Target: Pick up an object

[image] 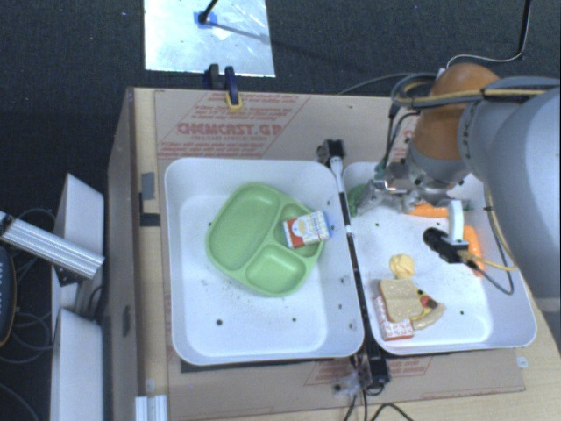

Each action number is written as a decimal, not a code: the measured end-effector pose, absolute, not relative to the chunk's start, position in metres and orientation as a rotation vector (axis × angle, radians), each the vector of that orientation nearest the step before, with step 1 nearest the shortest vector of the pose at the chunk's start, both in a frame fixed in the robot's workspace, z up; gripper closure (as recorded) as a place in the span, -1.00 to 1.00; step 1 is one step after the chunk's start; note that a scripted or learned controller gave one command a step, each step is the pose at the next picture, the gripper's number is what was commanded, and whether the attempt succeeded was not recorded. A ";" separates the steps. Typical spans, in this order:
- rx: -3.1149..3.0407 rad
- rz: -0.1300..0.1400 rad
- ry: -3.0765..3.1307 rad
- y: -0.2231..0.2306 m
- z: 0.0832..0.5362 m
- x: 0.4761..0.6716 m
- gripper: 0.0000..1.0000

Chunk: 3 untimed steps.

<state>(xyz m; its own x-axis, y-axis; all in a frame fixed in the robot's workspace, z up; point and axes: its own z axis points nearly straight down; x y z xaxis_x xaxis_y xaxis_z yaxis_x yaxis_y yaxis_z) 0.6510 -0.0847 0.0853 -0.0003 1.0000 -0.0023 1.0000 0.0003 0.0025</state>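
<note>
Green plate (254, 235) with carton (306, 230) in left bin (197, 323); gripper (386, 189) over right bin (504, 323).

The grey arm with its orange band (473, 121) runs off the right edge and covers the far part of the right shallow white bin (491, 323) — the gripper's fingers are lost beneath the wrist. A small green object (357, 198) and an orange one (429, 210) peek out, too hidden to identify.

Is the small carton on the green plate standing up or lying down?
Lying down: the carton rests flat at the green plate's right edge, its printed face up.
</note>
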 end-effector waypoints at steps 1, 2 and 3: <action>2.225 -0.010 2.231 -0.093 0.085 0.665 -1.00; 2.222 -0.019 2.227 -0.091 0.085 0.666 -1.00; 2.221 -0.021 2.226 -0.090 0.085 0.666 -1.00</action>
<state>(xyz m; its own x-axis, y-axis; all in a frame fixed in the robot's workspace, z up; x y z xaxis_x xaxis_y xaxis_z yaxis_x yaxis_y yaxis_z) 0.6661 -0.0900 0.0847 -0.0025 1.0000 -0.0071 0.9999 0.0024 -0.0117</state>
